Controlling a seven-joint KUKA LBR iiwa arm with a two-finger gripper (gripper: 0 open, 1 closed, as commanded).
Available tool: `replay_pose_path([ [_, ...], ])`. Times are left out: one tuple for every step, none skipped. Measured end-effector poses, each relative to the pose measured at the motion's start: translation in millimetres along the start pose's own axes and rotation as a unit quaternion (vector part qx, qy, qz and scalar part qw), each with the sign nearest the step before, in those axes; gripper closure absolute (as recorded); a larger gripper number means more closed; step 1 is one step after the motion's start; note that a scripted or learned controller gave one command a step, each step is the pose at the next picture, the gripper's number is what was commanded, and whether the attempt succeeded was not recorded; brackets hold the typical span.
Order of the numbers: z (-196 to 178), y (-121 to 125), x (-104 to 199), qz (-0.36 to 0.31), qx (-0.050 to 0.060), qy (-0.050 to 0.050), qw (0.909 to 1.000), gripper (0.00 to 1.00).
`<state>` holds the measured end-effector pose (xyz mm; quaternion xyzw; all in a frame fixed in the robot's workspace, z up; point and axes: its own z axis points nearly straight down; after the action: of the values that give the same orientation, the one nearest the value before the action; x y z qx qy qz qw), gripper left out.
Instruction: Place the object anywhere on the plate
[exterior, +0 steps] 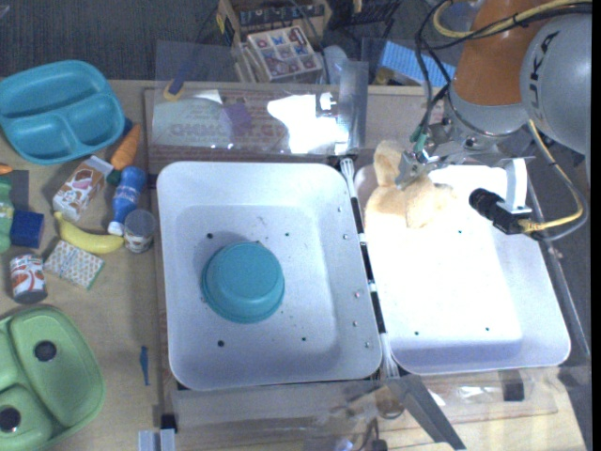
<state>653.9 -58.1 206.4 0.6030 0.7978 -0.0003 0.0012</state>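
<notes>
Camera view from above the bench gives me the arm (526, 54) coming in at the upper right, grey with its orange band, and the gripper (413, 165) lowered over the far left corner of the right bin (526, 346). From my seat I cannot tell how wide it stands or whether it has hold of anything; glare on the white floor washes that corner out.

Directly under and just beside the gripper lies a pale, cream-coloured object (413, 200), soft-looking and irregular, with a lobe reaching up toward the bin's far rim behind the gripper. I cannot tell whether the gripper is touching it or hanging just over it.

The teal round plate (243, 281) sits well to the left of the gripper and nearer me, in the middle of the left bin (188, 195), apart from its walls. It looks like a shallow dish seen at a slant.

Farther left of the gripper, off the bins, clutter lies on the bench: a blue divided tray (61, 111) at the far corner, a banana (86, 236), a small carton (79, 188), a blue-and-white bottle (124, 198) and a green moulded tray (42, 379) at the near corner. Close to the right of the gripper, a black cable fitting (493, 207) hangs over the right bin.
</notes>
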Motion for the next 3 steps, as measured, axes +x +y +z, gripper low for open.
replay_pose_path([
  [21.4, -21.2, 105.8, -0.012, 0.001, 0.001, 0.9999, 1.0],
  [51.0, -24.6, 193.8, -0.123, 0.001, 0.002, 0.9924, 1.0],
  [39.0, 43.0, 241.6, -0.127, -0.001, 0.001, 0.9919, 1.0],
])
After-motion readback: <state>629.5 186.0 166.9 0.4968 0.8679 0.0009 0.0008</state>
